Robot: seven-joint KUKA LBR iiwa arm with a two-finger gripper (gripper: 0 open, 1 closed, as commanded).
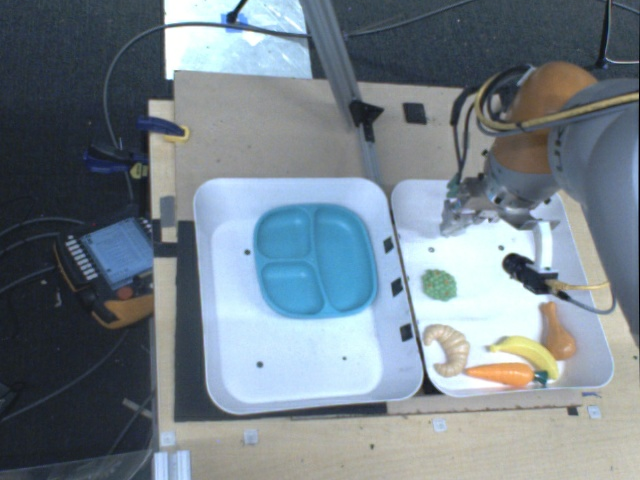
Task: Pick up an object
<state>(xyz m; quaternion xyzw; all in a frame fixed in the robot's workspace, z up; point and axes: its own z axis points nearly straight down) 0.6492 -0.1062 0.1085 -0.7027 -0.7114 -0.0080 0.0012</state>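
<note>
In the right bin (415, 206) lie a green broccoli piece (438, 285), a tan croissant (447, 348), an orange carrot (500, 374), a yellow banana (524, 352) and a brown drumstick (557, 332). My gripper (456, 217) hangs over the bin's far left part, above and a little right of the broccoli, with nothing visibly between its fingers. The food sits along the bin's near side, apart from the gripper.
The left bin (225, 348) holds a blue divided plate (314, 259). A metal pole (335, 58) slants across the back of the bench. Clamps, cables and a handheld controller (108, 268) lie off the bench to the left.
</note>
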